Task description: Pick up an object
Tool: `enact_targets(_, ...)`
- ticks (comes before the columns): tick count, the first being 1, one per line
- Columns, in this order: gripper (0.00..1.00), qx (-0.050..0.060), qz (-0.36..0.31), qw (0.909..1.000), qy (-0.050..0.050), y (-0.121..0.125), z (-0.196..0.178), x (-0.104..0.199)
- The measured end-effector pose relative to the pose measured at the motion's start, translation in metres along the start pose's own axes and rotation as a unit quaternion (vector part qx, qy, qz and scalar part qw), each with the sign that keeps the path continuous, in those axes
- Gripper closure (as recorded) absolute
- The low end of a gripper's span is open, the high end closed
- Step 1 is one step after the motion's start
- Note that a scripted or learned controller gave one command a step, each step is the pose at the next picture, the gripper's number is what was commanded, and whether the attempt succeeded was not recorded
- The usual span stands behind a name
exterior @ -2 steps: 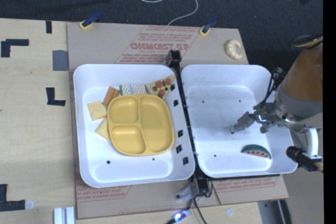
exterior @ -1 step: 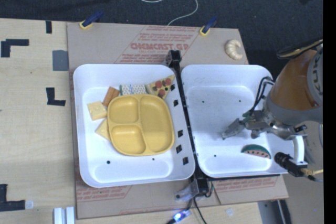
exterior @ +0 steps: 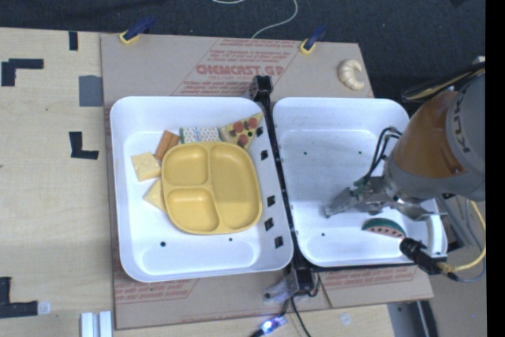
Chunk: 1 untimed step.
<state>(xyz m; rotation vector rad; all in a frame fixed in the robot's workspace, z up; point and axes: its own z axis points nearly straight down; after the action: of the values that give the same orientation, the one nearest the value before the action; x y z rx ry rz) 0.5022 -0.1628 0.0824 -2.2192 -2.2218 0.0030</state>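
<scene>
My gripper (exterior: pixel 330 209) is low over the floor of the right bin (exterior: pixel 331 138), near its middle, pointing left. Nothing shows at its tip. A toy watermelon slice (exterior: pixel 384 230) lies just to its right near the bin's front wall, partly under the wrist. In the left bin (exterior: pixel 126 170) a yellow divided plate (exterior: pixel 211 187) lies in the middle. Around its far and left edges are a pizza slice (exterior: pixel 243 129), a brown cracker (exterior: pixel 166 144), a pale square piece (exterior: pixel 145 166) and a yellow wedge (exterior: pixel 154 196).
The arm's orange band (exterior: pixel 426 142) and grey body hang over the right bin's right side. A black divider (exterior: pixel 272 170) runs between the bins. A beige lump (exterior: pixel 353 74) lies on the cardboard behind the right bin, and a white cable (exterior: pixel 252 0) loops at the back.
</scene>
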Motion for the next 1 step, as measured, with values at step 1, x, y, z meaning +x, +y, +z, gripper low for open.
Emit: enact_targets(1, 1.00, -0.001, 0.000, 1.0000, -0.001, 0.0007, -0.0126, -0.0004)
